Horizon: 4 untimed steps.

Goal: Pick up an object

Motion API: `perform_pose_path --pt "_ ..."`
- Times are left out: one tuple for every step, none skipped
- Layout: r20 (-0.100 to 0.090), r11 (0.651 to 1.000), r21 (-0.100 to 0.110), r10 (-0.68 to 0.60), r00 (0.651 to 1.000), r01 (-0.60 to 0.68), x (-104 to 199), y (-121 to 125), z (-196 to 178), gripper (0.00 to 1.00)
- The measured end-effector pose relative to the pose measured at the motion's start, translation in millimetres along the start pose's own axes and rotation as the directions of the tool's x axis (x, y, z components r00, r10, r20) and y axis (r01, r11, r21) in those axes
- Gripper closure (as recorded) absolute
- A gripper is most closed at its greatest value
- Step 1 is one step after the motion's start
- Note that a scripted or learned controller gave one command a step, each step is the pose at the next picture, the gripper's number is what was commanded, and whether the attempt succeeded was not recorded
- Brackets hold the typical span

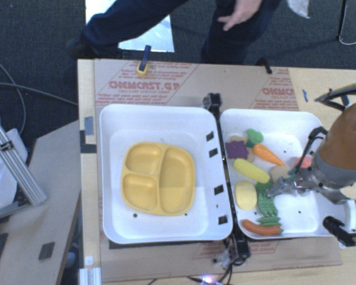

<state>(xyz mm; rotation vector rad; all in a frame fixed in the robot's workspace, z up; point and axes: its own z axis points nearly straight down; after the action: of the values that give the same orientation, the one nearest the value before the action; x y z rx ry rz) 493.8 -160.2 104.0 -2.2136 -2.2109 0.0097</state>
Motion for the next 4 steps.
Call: perform_pose_path --pt "0.005 1.0 -0.018 -0.01 1.0 0.01 41 54 11 0.0" --pt "0.003 1.0 -0.014 -0.003 1.0 0.003 61 -8 19 0.0" --pt "0.005 1.0 -0.017 -0.003 1.0 0.003 60 -6 10 1.0" --pt "0.002 1.0 -0.025 -0.015 1.0 0.015 142 10 -85 1.0"
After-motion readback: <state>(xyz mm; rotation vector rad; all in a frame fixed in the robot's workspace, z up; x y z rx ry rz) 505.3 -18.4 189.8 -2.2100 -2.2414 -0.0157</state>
